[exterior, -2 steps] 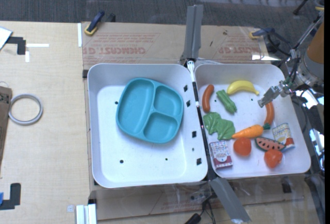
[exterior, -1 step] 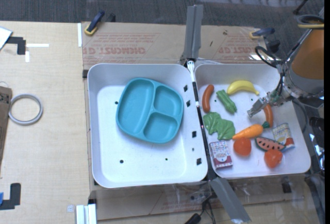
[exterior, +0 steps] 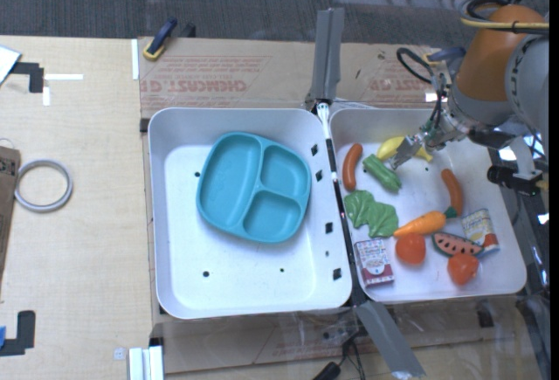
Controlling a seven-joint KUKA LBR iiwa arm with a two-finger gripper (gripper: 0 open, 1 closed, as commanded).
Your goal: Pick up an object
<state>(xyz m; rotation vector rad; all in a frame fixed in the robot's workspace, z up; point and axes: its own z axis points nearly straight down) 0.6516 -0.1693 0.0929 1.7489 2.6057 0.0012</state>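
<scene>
- Camera view has our gripper [exterior: 409, 151] low in the right bin [exterior: 515, 282], at the back, among the toy food. It's right over the gap between the yellow banana-looking piece [exterior: 390, 146] and the green cucumber-ish piece [exterior: 382, 173]
- Biggest worry for us: those two sit almost touching each other, so a close from here could nip both, or just shove one aside and grab nothing. We'd guess the rounded plastic skids out from under a pinch pretty easily too
- Second worry: it's a crowded bin. The sausage [exterior: 351, 166] stands just left of the green piece, a second sausage [exterior: 452, 189] is off to the right, and the lettuce leaf [exterior: 370, 212] lies just in front. Any sideways nudge probably knocks a neighbour around
- Third: the wrist is close to the bin's back wall, so a lift that drifts backward might clip the rim
- On the tool itself: honestly we can't tell how far open it is. The tip is a small dark-and-grey blur from this angle, and we can't see anything clearly held by it. It looks to be touching or just above the yellow piece, but we wouldn't swear which
- So the pick target, as we judge it, is the yellow or green piece, both lying on the bin floor
- Carrot [exterior: 420, 224], tomato [exterior: 410, 249], watermelon slice [exterior: 457, 244] and the little cartons are nearer the front, well clear of the action
- Left bin [exterior: 175, 282] just has the teal divided plate [exterior: 254, 187], not involved
</scene>
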